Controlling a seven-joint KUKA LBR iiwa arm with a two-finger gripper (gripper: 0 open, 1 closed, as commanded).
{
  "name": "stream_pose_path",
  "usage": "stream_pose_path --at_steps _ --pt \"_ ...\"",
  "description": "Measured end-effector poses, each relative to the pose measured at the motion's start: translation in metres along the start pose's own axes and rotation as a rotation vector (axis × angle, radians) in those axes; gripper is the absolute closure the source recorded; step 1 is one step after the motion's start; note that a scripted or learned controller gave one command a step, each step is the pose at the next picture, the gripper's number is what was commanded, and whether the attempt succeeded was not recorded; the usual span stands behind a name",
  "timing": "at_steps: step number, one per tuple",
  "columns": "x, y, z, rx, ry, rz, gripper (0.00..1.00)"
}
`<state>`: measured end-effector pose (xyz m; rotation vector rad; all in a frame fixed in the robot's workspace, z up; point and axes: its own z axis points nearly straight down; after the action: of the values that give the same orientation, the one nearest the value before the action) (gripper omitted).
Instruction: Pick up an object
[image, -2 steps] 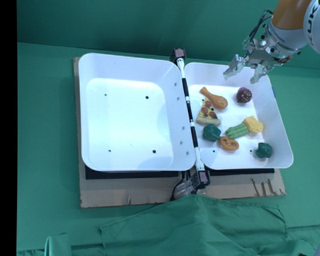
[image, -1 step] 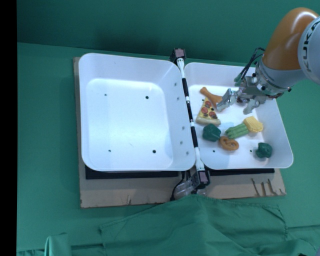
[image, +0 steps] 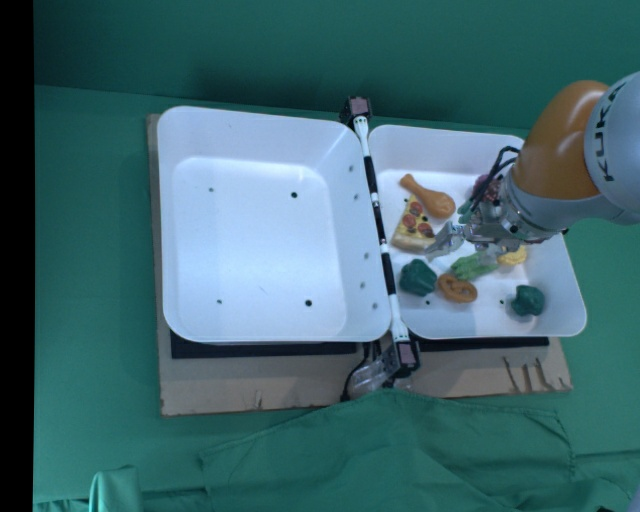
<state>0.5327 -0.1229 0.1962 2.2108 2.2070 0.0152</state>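
Note:
The right bin holds several toy foods. An orange drumstick lies near its back, with a pizza slice just in front of it by the left wall. A dark green pepper and an orange round piece sit toward the front. A light green vegetable lies right under my gripper, which hangs low over the middle of this bin, between the pizza slice and the vegetable. A yellow piece peeks out beneath the wrist. A purple item is partly hidden behind the arm.
A green broccoli-like toy sits at the front right of the right bin. The left bin stands beside it, split off by a black-and-white divider bar. Green cloth bunches up at the bench's front edge.

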Motion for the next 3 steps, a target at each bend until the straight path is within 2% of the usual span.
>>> stream_pose_path --at_steps 1,2,3 --pt "0.026 -0.039 0.011 -0.002 -0.002 0.005 0.0" --pt "0.029 0.045 0.013 0.004 0.002 -0.002 0.0" --pt "0.016 0.03 0.012 0.002 0.003 0.001 0.0"
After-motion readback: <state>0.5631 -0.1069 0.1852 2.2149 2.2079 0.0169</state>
